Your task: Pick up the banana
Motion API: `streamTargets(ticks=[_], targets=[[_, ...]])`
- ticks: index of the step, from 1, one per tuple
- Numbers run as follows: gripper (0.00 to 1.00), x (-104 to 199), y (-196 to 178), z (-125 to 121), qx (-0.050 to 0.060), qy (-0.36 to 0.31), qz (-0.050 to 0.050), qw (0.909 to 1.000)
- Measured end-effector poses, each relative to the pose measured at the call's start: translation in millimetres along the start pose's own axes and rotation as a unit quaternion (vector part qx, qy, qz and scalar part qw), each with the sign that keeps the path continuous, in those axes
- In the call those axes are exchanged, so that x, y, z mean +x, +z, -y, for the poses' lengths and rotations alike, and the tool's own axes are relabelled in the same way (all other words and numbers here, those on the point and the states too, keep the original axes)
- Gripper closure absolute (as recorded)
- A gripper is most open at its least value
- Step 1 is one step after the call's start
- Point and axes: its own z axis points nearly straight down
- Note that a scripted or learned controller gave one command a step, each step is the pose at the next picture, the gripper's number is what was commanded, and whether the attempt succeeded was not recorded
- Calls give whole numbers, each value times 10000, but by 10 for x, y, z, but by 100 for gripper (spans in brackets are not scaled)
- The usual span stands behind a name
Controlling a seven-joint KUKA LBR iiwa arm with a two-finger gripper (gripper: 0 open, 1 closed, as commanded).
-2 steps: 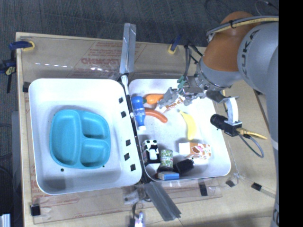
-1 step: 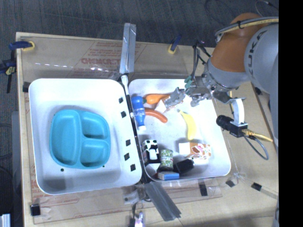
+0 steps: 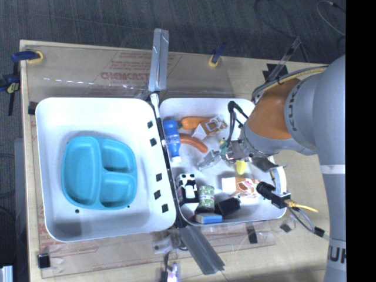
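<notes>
Mostly hidden, the yellow banana [image 3: 240, 167] is lying in the right white bin [image 3: 176, 200] toward its right edge, showing just beneath the grey two-finger gripper [image 3: 226, 151]; its long axis cannot be told. Whether the pincer is apart or together cannot be told. Faint reddish printing on the bench [image 3: 126, 66] is sitting unreadable.

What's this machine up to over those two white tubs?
A grey robot arm reaches into the right bin, which holds a jumble of small items. Its job is to pick up the banana, the small yellow piece right beside the gripper. The gripper sits low among the items, but I can't tell whether it has hold of anything. The left bin holds a blue divided tray.
</notes>
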Motion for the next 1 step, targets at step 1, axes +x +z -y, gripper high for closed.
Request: streamTargets(ticks=[1], targets=[[0,36,-696,272,-12,-341,3,9994]])
